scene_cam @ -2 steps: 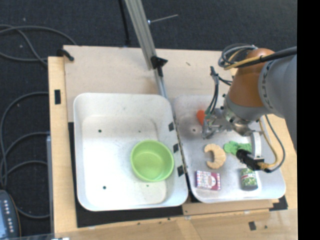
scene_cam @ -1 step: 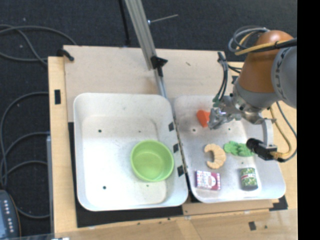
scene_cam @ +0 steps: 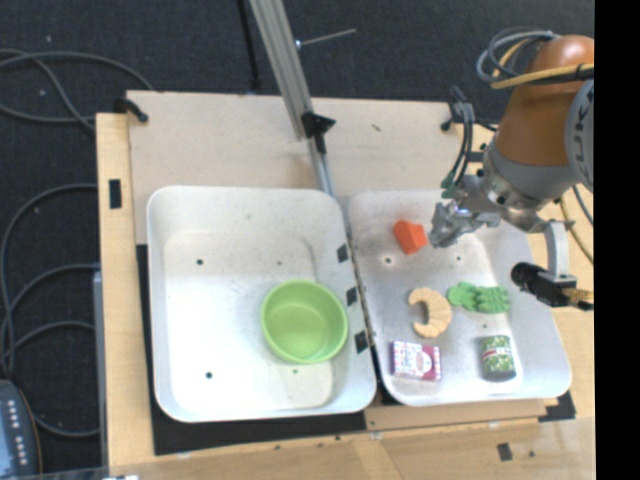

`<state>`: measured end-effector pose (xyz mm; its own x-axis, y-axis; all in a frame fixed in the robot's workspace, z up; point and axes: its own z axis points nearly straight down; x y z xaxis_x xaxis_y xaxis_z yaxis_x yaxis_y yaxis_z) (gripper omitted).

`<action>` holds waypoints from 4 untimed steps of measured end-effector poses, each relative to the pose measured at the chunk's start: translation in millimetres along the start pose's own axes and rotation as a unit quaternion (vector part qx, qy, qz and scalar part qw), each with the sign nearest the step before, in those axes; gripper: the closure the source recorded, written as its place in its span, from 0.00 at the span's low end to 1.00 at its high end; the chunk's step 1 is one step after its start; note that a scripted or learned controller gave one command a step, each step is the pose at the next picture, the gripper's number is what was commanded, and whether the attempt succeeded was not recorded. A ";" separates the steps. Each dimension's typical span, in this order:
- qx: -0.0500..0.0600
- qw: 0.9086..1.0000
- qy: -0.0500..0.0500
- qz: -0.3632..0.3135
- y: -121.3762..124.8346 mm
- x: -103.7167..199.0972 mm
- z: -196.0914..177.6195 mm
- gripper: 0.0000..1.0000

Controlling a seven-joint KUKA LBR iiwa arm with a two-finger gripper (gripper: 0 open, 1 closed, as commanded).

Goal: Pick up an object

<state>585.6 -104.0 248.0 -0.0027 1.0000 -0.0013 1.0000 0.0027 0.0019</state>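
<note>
2 shallow white bins sit side by side. The left bin (scene_cam: 190,268) holds a green bowl (scene_cam: 304,322) near its right wall, with open floor to the left and far side. In the right bin (scene_cam: 520,368) a croissant (scene_cam: 431,312), green toy (scene_cam: 478,297), pink packet (scene_cam: 415,360) and green can (scene_cam: 497,357) crowd the near half. The gripper (scene_cam: 447,226) hangs over the far part – I cannot tell how wide it stands – just right of an orange block (scene_cam: 408,236), nothing visibly held.

Pincer (scene_cam: 441,230) beside orange block (scene_cam: 409,236)
</note>
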 end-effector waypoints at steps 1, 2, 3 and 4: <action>-0.002 1.000 0.000 0.000 1.3 -1.3 -38.1 1.00; 0.000 1.000 0.001 -0.002 11.2 49.3 -40.5 1.00; 0.002 1.000 0.001 -0.002 23.4 97.7 -20.9 1.00; 0.000 1.000 0.001 -0.002 25.9 148.5 -22.9 1.00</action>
<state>611.0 44.5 270.7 -0.0070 1.0000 0.0007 1.0000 0.0070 0.0013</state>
